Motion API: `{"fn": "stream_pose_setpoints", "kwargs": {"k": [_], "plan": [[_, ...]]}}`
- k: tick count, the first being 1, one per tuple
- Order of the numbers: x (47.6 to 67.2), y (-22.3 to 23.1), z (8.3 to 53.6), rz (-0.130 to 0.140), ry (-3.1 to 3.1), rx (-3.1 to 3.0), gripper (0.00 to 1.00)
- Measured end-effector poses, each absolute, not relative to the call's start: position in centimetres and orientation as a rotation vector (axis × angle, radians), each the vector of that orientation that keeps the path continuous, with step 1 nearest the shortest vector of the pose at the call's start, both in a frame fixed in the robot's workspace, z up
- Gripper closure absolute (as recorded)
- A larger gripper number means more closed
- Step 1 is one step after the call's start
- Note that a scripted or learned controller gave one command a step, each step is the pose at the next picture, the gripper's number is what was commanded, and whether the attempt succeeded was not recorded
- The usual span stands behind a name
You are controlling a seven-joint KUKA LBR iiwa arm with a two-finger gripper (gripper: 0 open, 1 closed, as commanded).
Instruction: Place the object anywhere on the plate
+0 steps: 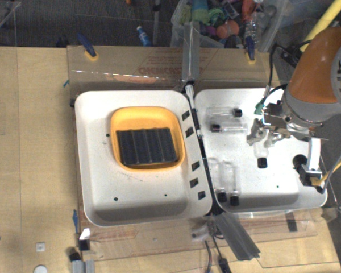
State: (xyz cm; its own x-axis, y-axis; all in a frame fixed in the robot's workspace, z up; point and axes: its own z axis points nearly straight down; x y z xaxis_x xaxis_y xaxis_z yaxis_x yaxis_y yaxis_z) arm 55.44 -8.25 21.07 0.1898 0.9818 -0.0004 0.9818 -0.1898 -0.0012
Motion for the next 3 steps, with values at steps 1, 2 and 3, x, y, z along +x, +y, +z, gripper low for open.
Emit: {"fn": "stream_pose_setpoints", "kwargs": {"k": [1,2,3], "plan": [[63.1,-7.6,18.4,0.001,-2.13,-2.31,1.0],[66.7,-5.7,18.5,0.0,-2.205,-2.24,1.0],[66.7,-3.6,19.0,0.0,-2.457,-1.957,1.0]]}}
